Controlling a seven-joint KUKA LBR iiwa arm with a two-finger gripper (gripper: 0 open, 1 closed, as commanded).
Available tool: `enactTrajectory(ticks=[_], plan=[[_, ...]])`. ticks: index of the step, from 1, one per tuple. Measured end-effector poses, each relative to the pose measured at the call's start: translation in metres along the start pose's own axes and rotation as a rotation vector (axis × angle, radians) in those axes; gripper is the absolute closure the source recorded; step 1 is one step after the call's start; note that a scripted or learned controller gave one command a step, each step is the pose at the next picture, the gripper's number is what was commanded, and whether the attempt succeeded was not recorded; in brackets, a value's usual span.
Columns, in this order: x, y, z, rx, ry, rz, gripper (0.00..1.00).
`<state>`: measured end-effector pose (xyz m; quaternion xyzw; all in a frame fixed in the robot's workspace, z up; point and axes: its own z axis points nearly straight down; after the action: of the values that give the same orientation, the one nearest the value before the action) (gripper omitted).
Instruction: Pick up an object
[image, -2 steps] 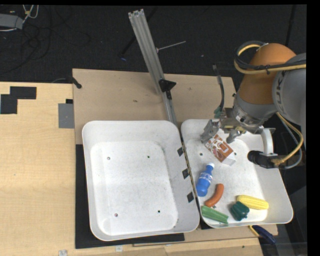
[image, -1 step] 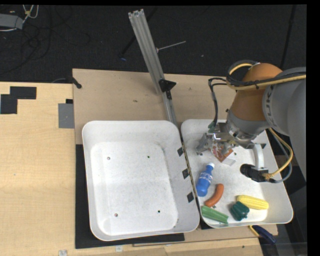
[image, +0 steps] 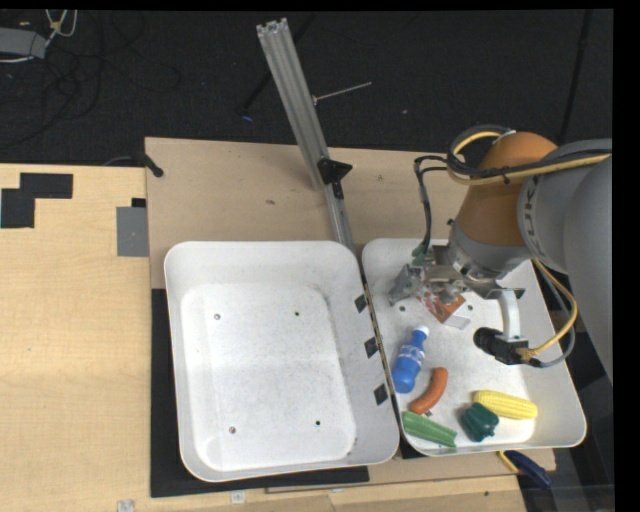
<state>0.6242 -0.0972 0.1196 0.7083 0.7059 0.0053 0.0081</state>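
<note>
Blue bottle (image: 409, 361) seen lying in right bin (image: 565, 420), just below end effector (image: 437, 290), apart from it. Orange sausage (image: 430, 390), green pod (image: 431, 430), corn cob (image: 506, 404), green block (image: 479, 421) grouped nearer front rim. End effector grip state cannot be told.

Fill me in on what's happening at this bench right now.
A grey KUKA arm reaches in from the right, its gripper low over the far end of the right bin. A blue bottle, sausage, corn cob and two green items lie nearer. Whether anything is grasped is unclear.
</note>
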Motion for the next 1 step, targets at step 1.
enactTrajectory(ticks=[1], plan=[[-0.0015,-0.0011,-0.0067,0.004,0.0,0.007,1.0]])
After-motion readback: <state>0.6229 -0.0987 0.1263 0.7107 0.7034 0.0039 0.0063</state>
